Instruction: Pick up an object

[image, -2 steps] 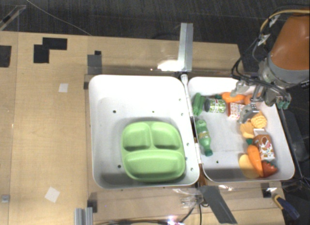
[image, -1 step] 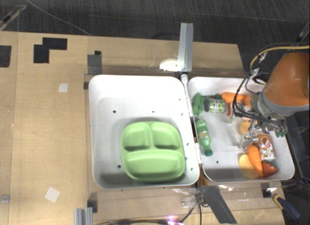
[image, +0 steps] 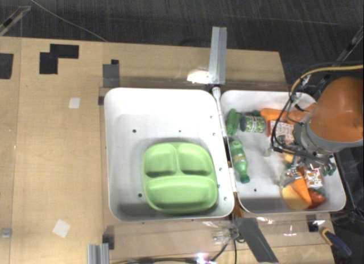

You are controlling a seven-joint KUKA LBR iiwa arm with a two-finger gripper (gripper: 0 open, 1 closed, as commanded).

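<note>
The right bin (image: pixel 259 197) holds a green bottle (image: pixel 239 159) lying along its left side, another green bottle (image: pixel 245 123) near the top, an orange item (image: pixel 272 113) beside it, and a pile of yellow, orange and red food items (image: pixel 301 192) at the lower right. The arm's orange band (image: pixel 340 109) hangs over the bin's right side. My gripper (image: pixel 304 169) reaches down just above that pile, among cables and a small packet. The wrist hides its tips.
The left bin (image: pixel 122 120) carries a green divided tray (image: pixel 180 176) in its lower middle. A metal post (image: pixel 218 55) stands behind the divide between the bins. Wooden bench surface lies to the left.
</note>
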